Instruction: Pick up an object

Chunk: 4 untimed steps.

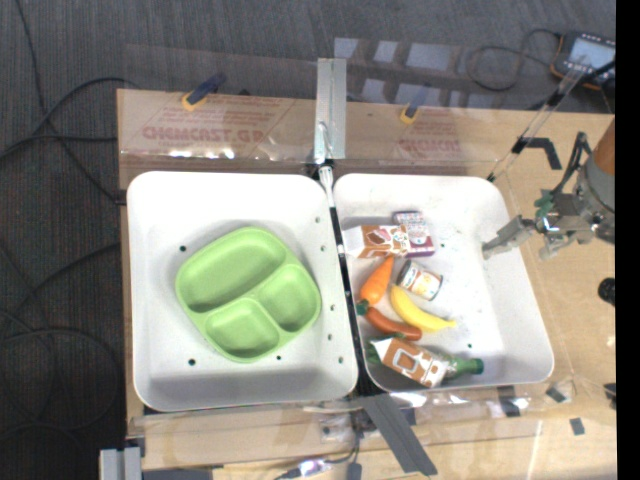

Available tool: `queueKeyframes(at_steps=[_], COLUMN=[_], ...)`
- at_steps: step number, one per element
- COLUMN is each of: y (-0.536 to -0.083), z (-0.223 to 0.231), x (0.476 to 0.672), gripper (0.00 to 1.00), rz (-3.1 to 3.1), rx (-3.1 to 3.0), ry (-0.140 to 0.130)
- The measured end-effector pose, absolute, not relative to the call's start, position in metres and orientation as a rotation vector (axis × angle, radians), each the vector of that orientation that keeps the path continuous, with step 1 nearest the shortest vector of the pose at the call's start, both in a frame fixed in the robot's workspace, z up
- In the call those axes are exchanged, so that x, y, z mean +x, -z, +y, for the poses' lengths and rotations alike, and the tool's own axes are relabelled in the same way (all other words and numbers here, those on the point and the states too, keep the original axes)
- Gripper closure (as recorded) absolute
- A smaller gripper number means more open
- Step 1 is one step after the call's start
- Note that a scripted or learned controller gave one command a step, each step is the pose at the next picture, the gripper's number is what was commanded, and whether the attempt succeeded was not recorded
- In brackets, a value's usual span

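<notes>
Toy foods are lying in the right bin point(505, 268): banana point(420, 310), carrot point(377, 279), bottle point(425, 364), can point(422, 282), cartons point(400, 236). The gripper point(515, 236) is hovering at this bin's right rim, its grasp indiscernible. A green tray point(248, 294) is occupying the left bin point(160, 218).

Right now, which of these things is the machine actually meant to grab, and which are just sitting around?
Could be grabbed, all in the right bin:
banana
carrot
bottle
small can
two small cartons
gripper, by that bin's right edge

Just lying about:
green plate in the left bin
cables on the floor
</notes>
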<state>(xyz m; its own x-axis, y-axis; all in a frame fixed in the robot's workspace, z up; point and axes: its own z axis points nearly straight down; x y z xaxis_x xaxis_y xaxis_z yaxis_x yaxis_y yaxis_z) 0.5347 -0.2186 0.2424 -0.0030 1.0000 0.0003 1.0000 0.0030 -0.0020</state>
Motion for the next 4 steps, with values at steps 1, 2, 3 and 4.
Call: queueKeyframes(at_steps=[1,2,3,4], y=[-0.242,-0.089,-0.099,-0.183], z=[-0.219,-0.145,-0.145,-0.055], x=[0.535,0.524,0.525,0.547], gripper=[0.00,0.00,1.00,1.00], rz=[-2.224,-2.446,-2.447,-2.250], rx=[-2.217,-1.985,-1.986,-2.190], ry=[-0.002,0.007,0.011,-0.004])
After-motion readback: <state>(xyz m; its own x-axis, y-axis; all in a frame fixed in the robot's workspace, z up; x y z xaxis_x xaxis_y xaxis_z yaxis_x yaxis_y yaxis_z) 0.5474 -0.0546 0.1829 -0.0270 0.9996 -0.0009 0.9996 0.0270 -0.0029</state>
